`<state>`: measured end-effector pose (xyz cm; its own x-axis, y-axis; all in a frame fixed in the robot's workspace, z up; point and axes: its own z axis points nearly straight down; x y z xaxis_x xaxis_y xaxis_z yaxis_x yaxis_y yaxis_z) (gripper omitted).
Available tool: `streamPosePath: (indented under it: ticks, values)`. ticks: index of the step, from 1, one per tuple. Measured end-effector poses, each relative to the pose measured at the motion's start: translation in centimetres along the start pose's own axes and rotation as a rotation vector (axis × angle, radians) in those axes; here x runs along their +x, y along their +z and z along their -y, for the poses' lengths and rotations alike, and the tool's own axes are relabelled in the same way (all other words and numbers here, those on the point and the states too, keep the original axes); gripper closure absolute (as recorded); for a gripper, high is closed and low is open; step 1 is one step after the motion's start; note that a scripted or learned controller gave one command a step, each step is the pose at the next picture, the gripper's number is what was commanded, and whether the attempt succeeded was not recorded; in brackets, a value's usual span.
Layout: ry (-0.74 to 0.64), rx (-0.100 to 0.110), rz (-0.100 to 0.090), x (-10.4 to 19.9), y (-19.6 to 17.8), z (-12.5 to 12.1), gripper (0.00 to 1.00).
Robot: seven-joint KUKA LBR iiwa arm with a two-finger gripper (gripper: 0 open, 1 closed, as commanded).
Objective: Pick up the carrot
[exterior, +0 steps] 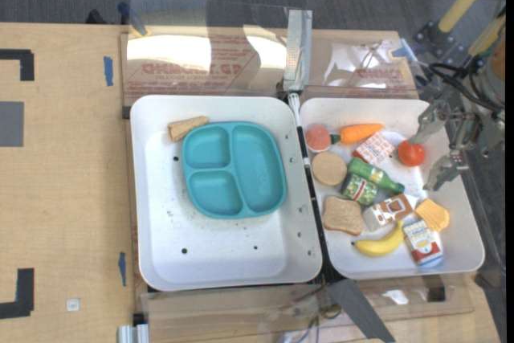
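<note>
Two shallow white bins are set side by side on a wooden bench (56, 173). The left bin (161, 237) is occupied by a teal divided plate (234, 169), which is seated a little above the bin's middle, and a tan wedge of toast (187, 127) is laid just beside the plate's upper left corner. The right bin (466, 253) is crowded with toy food. The gripper (441, 147) is seen over the right bin's right side, with its two fingers spread apart; nothing is held between them. A red tomato (411, 153) is placed just left of the fingers, near but apart from them. The carrot (362, 132) is laid on its side near the top of the right bin, to the right of a pink round piece (318, 137) and just above a red and white carton (374, 149). A green bottle (368, 178) is laid at a slant in the middle, beside a round tan biscuit (328, 169). Lower down, a slice of bread (343, 215), a banana (380, 242), a second carton (422, 242) and an orange wedge (434, 214) are found close together.
</note>
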<state>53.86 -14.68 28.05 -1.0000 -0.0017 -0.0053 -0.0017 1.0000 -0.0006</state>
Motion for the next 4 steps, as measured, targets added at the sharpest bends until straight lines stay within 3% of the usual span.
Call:
streamPosePath:
  ticks: [1, 2, 3, 4]
  values:
    - [0.108, -0.002, -0.004, -5.9, 6.4, -2.9, 0.00]
    - [0.319, 0.000, 0.018, -9.6, 16.3, -3.1, 0.00]
    - [0.440, 0.000, 0.001, -12.0, 19.2, -5.0, 0.00]
    - [0.437, 0.000, 0.013, -12.3, 17.9, -5.2, 1.00]
